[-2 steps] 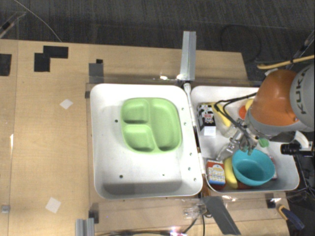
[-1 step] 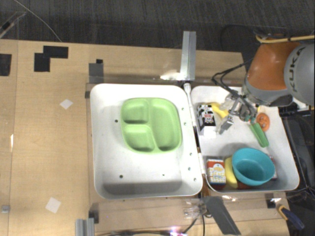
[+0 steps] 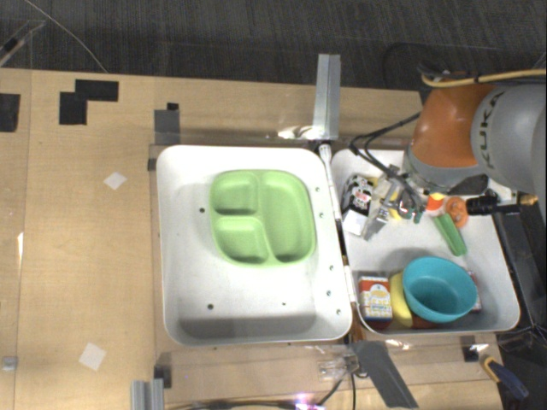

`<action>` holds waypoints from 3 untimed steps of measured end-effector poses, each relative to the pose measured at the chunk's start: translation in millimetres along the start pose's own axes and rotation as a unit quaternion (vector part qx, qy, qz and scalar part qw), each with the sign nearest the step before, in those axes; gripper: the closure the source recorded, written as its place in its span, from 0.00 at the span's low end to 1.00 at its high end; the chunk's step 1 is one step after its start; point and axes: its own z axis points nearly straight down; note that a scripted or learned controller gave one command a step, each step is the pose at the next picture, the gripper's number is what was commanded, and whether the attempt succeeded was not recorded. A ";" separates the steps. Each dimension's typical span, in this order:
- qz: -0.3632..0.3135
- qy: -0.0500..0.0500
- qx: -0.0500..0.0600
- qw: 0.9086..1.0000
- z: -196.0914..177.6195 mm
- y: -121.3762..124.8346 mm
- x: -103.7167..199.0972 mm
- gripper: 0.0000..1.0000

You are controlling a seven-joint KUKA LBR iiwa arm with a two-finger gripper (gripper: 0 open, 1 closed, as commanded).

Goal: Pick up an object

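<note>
Wooden counter (image 3: 77, 254) carries both bins; your gripper (image 3: 382, 208) hangs low in the right bin (image 3: 504, 301), its grip impossible to judge. Nearest it, just right, lies a green marker (image 3: 449, 233); a blue bowl (image 3: 438, 289) sits below.

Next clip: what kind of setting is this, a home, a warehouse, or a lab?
Most likely a robotics lab bench set up for pick trials. Two white bins sit in metal brackets on a wooden bench, toy-like items such as a green divided tray and a blue cup lie in them, and cables run along the edges.

you've got open floor mid right bin (image 3: 496, 254); blue bowl (image 3: 438, 287) and small box (image 3: 374, 297) crowd its front edge.
</note>
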 end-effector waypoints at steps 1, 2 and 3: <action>0.019 0.000 0.001 1.000 0.0 0.1 2.5 0.00; 0.051 0.012 0.006 0.999 0.0 4.7 -7.9 0.00; 0.117 0.001 0.000 0.993 0.5 -8.9 1.0 0.00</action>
